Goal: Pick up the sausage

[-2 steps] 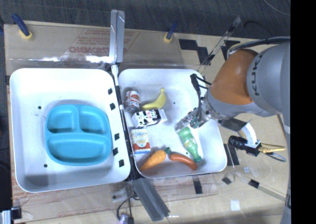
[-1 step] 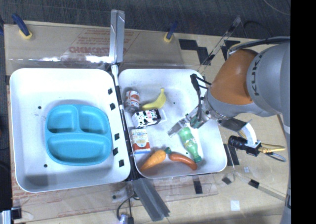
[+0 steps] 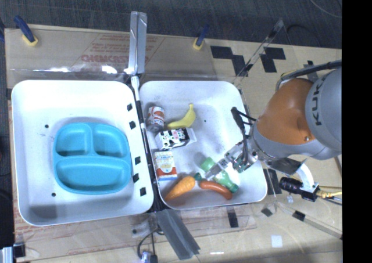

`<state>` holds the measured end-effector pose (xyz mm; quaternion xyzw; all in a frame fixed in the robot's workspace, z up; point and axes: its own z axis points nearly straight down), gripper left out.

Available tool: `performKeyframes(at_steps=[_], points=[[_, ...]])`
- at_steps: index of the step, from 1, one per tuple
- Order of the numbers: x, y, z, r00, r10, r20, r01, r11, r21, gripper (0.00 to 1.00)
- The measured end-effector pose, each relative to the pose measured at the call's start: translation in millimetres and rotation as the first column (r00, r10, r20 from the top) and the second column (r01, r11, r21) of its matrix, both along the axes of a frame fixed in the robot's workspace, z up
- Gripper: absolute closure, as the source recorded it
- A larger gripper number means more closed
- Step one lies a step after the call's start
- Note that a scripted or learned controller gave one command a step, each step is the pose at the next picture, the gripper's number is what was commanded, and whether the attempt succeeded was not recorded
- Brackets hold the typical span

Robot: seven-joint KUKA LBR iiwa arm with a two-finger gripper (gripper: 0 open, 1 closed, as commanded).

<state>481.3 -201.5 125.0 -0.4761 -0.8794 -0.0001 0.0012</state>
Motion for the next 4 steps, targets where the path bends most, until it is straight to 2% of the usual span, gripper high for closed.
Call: performKeyframes(at_steps=[1, 2, 3, 4], points=[[0, 30, -26, 0.989, -0.147, 0.018, 0.147, 0.989, -0.005, 0.00], [-4, 4, -32, 0.996, 0.095, 0.003, -0.095, 0.996, -0.001, 0.00], [-3, 5, -22, 0.995, 0.099, 0.004, -0.099, 0.995, -0.001, 1.00], [-4, 55, 63, 0.990, -0.144, 0.002, 0.144, 0.990, -0.001, 1.00]])
